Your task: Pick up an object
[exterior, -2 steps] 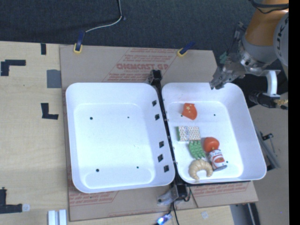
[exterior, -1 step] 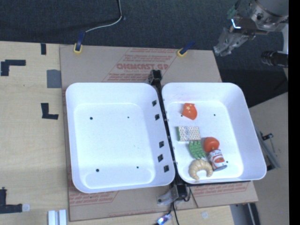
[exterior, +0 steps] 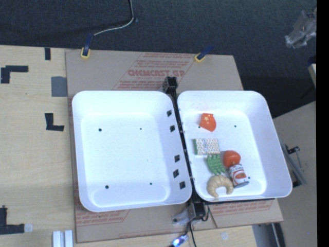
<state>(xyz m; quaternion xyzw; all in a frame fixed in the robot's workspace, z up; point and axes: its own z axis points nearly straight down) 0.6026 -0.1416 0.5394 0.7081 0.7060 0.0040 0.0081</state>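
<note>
The things to be picked lie in the right-hand shallow white plastic bin (exterior: 257, 112), gathered toward its left and near side. Farthest back is a small red-orange wedge-shaped piece with a yellow mark (exterior: 207, 121), lying alone on the bin floor. Nearer the camera is a flat pale rectangular packet with a speckled face and a green edge (exterior: 207, 146), and just below it, touching or nearly so, a green leafy-looking toy vegetable (exterior: 215, 164). To the right of the vegetable sits a round red tomato-like ball (exterior: 232, 157), and just below that a small can with a red and white label (exterior: 238, 175), lying tilted. At the near end rests a tan curved croissant-shaped toy (exterior: 220, 185), close beside the can (whether they touch is hard to make out).

The left-hand shallow white plastic bin (exterior: 82, 138) stands side by side with the right one, their inner rims meeting along a line of black clips (exterior: 178, 158). Both bins rest on a brown cardboard sheet with red printing (exterior: 149, 71), held by yellow and blue clamps (exterior: 85, 52) at its far edge.

A blurred grey part of the robot arm's end (exterior: 300, 31) shows at the upper right, over the dark floor and well apart from the bins; I cannot tell how the claw stands.
</note>
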